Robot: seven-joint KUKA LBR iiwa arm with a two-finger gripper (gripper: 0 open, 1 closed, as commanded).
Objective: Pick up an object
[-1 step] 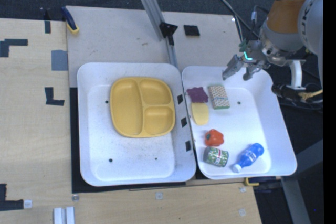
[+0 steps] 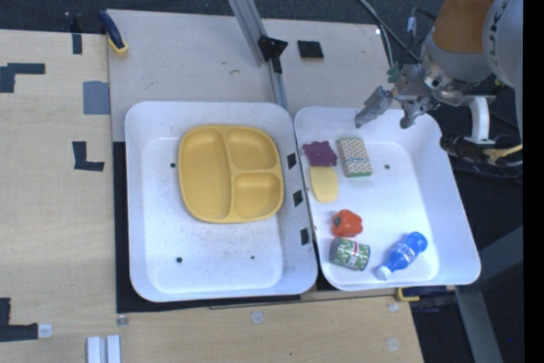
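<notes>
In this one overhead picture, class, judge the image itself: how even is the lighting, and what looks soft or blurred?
Camera view: lighting is flat and even, shadows faint; white right bin looks bright but not blown out; gripper appears slightly soft; labels on the green can and blue bottle are too blurred to read.

Purple bunch [image 2: 320,152], patterned box [image 2: 354,156], yellow piece [image 2: 324,184], perhaps a red pepper [image 2: 346,224], green can [image 2: 349,254], blue bottle [image 2: 400,255].

We find open white floor along the right bin's [image 2: 442,183] right side and far right corner; its left side is crowded from the purple cluster [image 2: 320,152] to the blue plastic bottle [image 2: 401,254].
</notes>
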